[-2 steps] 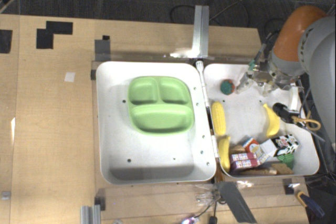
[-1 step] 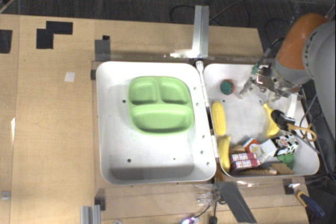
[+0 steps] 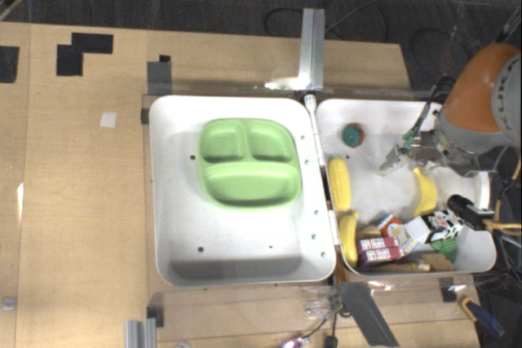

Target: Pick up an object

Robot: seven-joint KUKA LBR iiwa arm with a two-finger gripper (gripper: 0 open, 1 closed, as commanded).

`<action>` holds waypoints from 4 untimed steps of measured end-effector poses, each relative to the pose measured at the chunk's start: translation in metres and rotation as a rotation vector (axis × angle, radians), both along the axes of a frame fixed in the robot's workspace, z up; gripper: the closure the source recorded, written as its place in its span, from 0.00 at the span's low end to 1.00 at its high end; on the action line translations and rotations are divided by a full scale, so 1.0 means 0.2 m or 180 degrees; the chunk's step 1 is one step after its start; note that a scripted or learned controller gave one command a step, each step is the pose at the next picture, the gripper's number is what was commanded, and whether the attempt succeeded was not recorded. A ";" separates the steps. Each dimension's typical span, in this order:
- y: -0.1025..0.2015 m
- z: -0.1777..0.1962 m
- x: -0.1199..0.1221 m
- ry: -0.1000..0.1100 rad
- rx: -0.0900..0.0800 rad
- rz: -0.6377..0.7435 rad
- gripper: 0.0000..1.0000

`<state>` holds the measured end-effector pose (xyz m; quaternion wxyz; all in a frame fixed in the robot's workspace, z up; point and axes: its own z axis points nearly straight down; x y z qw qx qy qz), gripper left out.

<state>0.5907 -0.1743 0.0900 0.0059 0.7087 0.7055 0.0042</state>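
Jaws [image 3: 408, 152] hang low in the right bin [image 3: 371, 114], just above the banana [image 3: 425, 190]; open or shut, I cannot tell. Banana looks light, smooth, curved, likely plastic: best pinched across its middle. Corn [image 3: 339, 182] lies left of it.

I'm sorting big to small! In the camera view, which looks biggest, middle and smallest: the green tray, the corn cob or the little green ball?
1. green tray, clearly the largest
2. corn cob, long and thin, by the right bin's left wall
3. green ball, the smallest
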 end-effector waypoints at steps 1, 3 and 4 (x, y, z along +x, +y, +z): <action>-0.11 0.00 -0.17 -0.0002 -0.0004 0.0153 0.00; 0.00 0.25 0.04 0.0028 0.0006 0.0032 1.00; 0.32 0.64 0.08 0.0028 0.0009 -0.0164 1.00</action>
